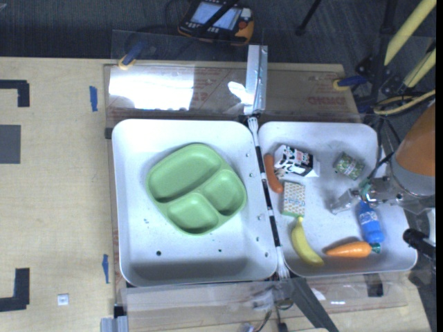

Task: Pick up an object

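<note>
Gripper (344,200) hovers low in the right bin (325,133), finger spread unclear. Blue bottle (370,225) lies just right; carrot (347,250) hugs the near rim.

wooden bench (55,206) — two white bins (131,185), side by side

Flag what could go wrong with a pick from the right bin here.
1. The gripper sits close to the blue bottle and the carrot, so it may nudge a neighbour instead of closing on one object.
2. The banana lies near the bin wall, which could block a finger.
3. The bottle is round and may roll away.
</note>
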Controlling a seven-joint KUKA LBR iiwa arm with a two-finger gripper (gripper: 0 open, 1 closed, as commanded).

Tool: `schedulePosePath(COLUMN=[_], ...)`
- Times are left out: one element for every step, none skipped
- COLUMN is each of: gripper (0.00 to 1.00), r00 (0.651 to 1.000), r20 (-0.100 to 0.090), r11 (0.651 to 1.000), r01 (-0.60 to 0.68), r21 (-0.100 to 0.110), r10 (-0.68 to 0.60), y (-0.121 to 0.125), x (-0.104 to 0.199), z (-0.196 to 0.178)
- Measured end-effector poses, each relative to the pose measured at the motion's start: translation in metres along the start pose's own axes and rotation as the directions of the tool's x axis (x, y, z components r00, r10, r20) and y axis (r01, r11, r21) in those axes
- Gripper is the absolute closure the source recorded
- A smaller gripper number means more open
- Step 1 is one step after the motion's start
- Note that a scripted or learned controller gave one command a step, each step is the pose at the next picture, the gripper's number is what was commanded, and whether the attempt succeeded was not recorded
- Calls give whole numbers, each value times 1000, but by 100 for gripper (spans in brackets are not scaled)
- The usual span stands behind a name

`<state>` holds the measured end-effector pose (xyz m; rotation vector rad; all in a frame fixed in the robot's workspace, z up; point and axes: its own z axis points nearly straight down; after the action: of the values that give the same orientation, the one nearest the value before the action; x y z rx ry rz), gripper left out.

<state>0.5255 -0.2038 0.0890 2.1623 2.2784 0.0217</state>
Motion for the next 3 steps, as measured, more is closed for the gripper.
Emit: schedulePosePath(gripper=[0,0,100], r00=[991,992,992], r20=[9,-5,3], r11=[991,992,992], r01=[-130,-125,-129], r21=[11,7,7], r10=[130,125,129], y=[-46,-41,-43], x=[-8,-3,-6], z=[-50,-7,-16])
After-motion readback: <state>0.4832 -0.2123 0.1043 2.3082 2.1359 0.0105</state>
